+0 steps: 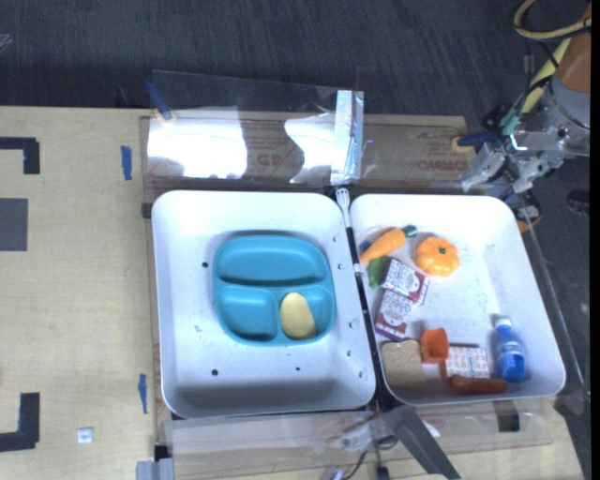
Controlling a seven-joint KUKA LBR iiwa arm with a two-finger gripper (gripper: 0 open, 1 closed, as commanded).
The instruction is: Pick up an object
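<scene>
The right bin (487, 225) holds several small items: an orange carrot (384, 244), a small orange pumpkin (438, 256), two printed packets (401, 281), a bread slice (403, 361), an orange cup (434, 344), a blue bottle (508, 350) and a reddish sausage (476, 383). In the left bin (178, 234) lies a blue divided tray (267, 267) with a yellow lemon-like object (297, 316) in its lower right compartment. My gripper (511, 161) hangs beyond the right bin's far right corner, above the bench and apart from every object.
A clear plastic sheet (253, 141) stands behind the left bin. A vertical divider (349, 141) rises between the bins at the back. Cables (539, 28) hang near the arm at the top right. A tan table surface (66, 281) lies to the left.
</scene>
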